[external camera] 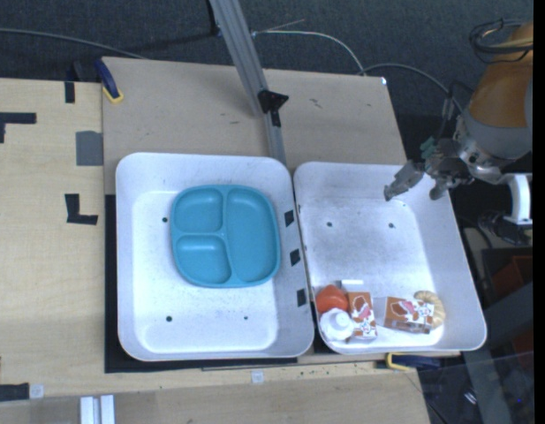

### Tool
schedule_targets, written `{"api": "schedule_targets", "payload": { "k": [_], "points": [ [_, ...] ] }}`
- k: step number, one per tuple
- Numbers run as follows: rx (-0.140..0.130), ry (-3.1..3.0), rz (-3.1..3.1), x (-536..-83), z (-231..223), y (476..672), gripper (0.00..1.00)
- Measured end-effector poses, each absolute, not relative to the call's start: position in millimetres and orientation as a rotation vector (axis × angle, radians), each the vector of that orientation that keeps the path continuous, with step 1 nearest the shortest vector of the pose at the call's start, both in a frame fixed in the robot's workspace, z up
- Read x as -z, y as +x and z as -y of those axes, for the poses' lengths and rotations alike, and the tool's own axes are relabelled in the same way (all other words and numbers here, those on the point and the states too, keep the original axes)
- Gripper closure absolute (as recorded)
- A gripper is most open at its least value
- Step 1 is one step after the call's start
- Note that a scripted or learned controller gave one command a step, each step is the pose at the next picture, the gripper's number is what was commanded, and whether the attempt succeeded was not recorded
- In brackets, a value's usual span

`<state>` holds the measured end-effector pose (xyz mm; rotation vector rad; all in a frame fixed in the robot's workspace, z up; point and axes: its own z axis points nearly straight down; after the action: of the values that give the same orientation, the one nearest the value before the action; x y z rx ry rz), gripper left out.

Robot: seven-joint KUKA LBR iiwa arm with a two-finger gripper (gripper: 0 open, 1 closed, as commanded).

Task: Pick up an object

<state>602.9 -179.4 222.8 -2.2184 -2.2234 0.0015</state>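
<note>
The open, empty end effector (418, 182) hovers at the right shallow white bin's (378, 246) far edge, well apart from the small orange-and-white packets (378, 312) clustered in its near corner, where crowding against the wall could spoil a grasp.

teal plate (225, 236), white bins (378, 237)
</note>
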Motion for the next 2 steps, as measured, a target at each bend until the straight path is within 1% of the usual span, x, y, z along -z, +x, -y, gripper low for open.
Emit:
{"api": "schedule_targets", "payload": {
  "k": [1, 2],
  "points": [
    [-0.002, -2.218, 2.224, -223, 179, 602.9, 0.00],
    [-0.007, -2.217, 2.220, -177, 177, 595.5, 0.00]
  ]
}}
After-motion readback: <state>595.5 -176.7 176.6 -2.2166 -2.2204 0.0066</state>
